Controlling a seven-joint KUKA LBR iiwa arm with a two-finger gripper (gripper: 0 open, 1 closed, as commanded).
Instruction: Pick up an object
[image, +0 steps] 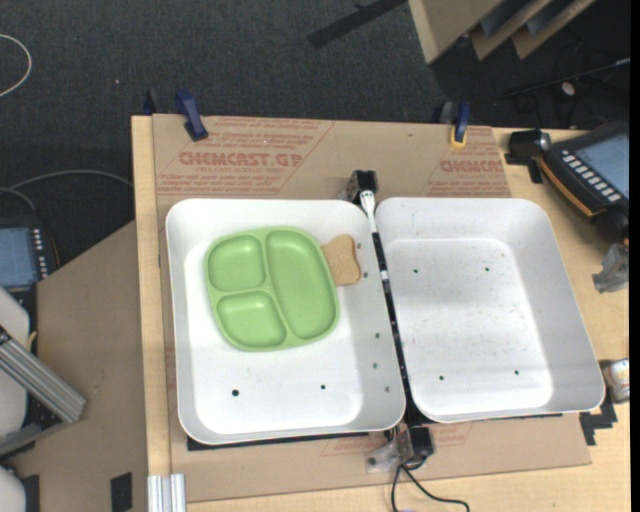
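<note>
A tan worktop (300, 150) with red lettering stands on dark carpet (200, 50); cables (60, 185) trail at left.

Bright, even overhead light; soft shadows, slightly soft focus.

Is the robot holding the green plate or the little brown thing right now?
No, neither is held. The green plate lies flat in the left bin, and the brown piece rests against the plate's right edge.
</note>
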